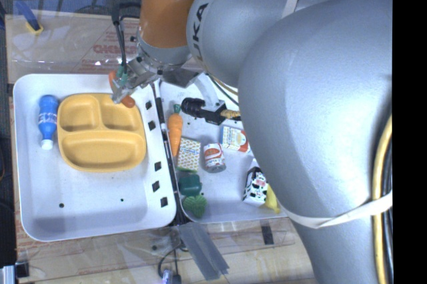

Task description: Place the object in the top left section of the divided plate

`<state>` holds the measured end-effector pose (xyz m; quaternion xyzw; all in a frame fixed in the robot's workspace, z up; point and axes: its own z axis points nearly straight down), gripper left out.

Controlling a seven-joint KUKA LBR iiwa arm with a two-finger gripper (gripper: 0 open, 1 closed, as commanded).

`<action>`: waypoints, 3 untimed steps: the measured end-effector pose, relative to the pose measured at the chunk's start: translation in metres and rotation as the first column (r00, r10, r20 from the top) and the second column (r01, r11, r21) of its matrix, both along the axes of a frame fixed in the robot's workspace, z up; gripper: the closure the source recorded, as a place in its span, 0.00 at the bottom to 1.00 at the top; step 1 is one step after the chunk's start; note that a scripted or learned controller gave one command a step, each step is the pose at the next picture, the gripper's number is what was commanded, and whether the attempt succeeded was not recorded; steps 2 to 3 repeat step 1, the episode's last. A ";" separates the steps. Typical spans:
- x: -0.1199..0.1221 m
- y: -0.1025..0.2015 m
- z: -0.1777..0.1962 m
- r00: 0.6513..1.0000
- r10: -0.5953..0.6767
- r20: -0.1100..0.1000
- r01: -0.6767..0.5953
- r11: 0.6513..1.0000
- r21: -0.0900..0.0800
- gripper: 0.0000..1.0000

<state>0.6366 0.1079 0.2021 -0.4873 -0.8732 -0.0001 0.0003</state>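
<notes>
Here my hand [124, 84] hangs over the upper right corner of the divided plate [101, 131], at about one o'clock from the plate's middle, close to the rim between the two bins. Something small and orange-red [127, 101] sits at my fingertips, touching the plate's rim; whether my fingers are apart or closed on it I cannot tell, and its long axis is too blurred to read. The plate lies in the left bin [87, 209], its two small sections toward twelve o'clock and the large one toward six. The top left section [77, 111] is bare. At nine o'clock from the plate a blue bottle [47, 120] lies just beside it, long axis running twelve to six. There is open white floor toward six o'clock. In the right bin [227, 206] a carrot [175, 133] points toward six, near a can [213, 157] and a black-and-white cow figure [254, 186].
</notes>
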 end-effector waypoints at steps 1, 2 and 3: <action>0.020 0.020 0.020 0.997 0.076 0.002 -0.076 0.997 0.000 1.00; 0.020 0.020 0.020 0.997 0.076 0.002 -0.076 0.997 0.000 1.00; 0.020 0.020 0.020 0.997 0.076 0.002 -0.076 0.997 0.000 1.00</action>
